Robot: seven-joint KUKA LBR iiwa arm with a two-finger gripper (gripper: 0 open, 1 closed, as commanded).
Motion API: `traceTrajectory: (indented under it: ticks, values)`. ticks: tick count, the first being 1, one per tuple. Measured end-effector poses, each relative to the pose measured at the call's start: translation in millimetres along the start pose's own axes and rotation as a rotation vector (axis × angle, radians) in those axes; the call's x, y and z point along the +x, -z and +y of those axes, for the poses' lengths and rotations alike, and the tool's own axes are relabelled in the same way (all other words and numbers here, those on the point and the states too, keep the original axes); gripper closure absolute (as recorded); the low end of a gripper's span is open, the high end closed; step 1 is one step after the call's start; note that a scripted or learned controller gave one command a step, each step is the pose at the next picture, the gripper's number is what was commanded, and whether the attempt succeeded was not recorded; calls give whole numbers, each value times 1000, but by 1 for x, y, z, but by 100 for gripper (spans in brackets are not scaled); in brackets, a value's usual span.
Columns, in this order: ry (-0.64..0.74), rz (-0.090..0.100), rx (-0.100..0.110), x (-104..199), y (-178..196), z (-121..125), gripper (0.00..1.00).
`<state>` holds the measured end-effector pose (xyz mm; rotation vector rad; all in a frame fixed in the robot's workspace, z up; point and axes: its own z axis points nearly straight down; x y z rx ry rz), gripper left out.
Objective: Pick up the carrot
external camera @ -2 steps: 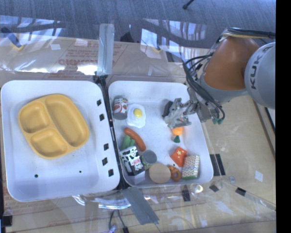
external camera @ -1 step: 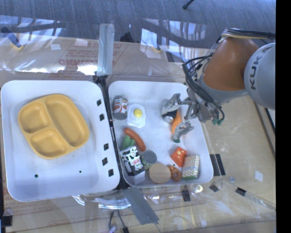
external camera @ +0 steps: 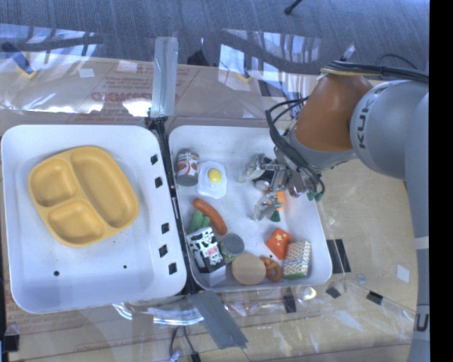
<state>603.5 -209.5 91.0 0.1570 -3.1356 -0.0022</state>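
Grey carpet is showing beyond a bench that is carrying two white bins side by side. A yellow plate [external camera: 81,194] with three compartments is lying in the left bin [external camera: 30,277], toward its upper left.

The right bin [external camera: 219,134] is holding the toy foods. A can [external camera: 186,167] is lying near the left wall, with a fried egg [external camera: 214,178] just beside it on the right. Below them a sausage [external camera: 211,216] is running slantwise, and a green piece [external camera: 198,221] is touching its lower left side. A cow-patterned carton [external camera: 204,249] is sitting in the lower left corner, with a grey disc [external camera: 231,244] just beside it. A tan bun [external camera: 248,268] is resting against the bottom wall, and a pretzel [external camera: 271,268] is touching its right side. A red-orange wedge [external camera: 278,242] and a speckled block [external camera: 297,259] are filling the lower right corner.

The arm [external camera: 385,127] is reaching in from the right, with its orange band [external camera: 325,115] hanging over the bin's upper right part. The gripper [external camera: 266,206] is pointing down and leftward over the right half of the bin, well apart from the sausage and above the wedge.

The carrot [external camera: 280,197], seen as a small orange piece, is showing against the gripper's right side, amid its metal parts and cables. Whether the gripper is open or closed, and whether it is gripping the carrot, cannot be told from this slant.
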Motion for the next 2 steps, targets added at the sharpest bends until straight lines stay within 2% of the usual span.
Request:
traceTrajectory:
  ticks: [1,2]
  values:
    - [5,-7,3,-3,14,0,100]
    - [-191,-13,6,3,118,-2,100]
